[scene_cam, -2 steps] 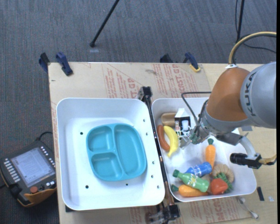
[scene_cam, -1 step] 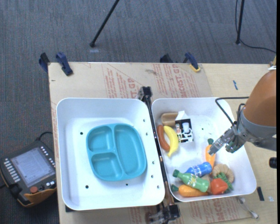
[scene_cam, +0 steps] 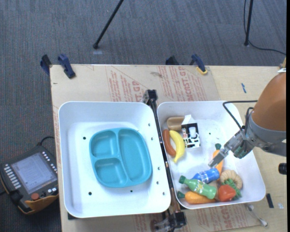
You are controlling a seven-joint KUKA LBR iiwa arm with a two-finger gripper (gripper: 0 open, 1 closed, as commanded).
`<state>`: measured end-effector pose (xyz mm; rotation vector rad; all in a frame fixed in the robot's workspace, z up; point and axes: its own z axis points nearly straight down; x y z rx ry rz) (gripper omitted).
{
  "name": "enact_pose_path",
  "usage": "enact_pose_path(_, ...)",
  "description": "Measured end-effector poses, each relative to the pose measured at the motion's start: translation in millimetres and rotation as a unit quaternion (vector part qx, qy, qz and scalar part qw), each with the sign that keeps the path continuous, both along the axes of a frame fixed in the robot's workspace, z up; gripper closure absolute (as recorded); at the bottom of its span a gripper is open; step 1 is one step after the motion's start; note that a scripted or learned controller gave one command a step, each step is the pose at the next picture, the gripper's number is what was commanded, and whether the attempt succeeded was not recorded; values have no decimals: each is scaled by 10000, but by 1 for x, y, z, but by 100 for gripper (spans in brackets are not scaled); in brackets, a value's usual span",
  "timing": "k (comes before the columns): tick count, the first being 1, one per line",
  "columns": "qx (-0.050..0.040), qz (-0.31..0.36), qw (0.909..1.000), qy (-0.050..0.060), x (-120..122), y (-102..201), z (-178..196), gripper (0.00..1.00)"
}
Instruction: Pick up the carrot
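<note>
Worktop is brown board with clamps along its far edge; red printed lettering on it, too slanted to read; two white bins sit side by side, touching at the middle; open board lies behind the bins and at far right. Left bin holds a blue divided tray with bare white floor all round it. Right bin is crowded in its near half: banana beside a reddish sausage-like piece, brown bun near the far wall, small white box with black markings, unreadable; green bottle, blue bottle, red and orange items at the near right corner. Carrot lies mid-right in the right bin, just beside the blue bottle. Gripper is down at the carrot, arm entering from the right; cannot tell how far it is open or whether it grips the carrot. Pendant lies on the floor at left.
</note>
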<state>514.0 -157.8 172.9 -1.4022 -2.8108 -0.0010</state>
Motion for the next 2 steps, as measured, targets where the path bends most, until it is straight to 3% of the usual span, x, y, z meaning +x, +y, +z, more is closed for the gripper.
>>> enact_pose_path(1,2,-1514,9885,14,27,-17,-81,0)
enact_pose_path(2,7,-1520,9884,17,27,-18,-71,100)
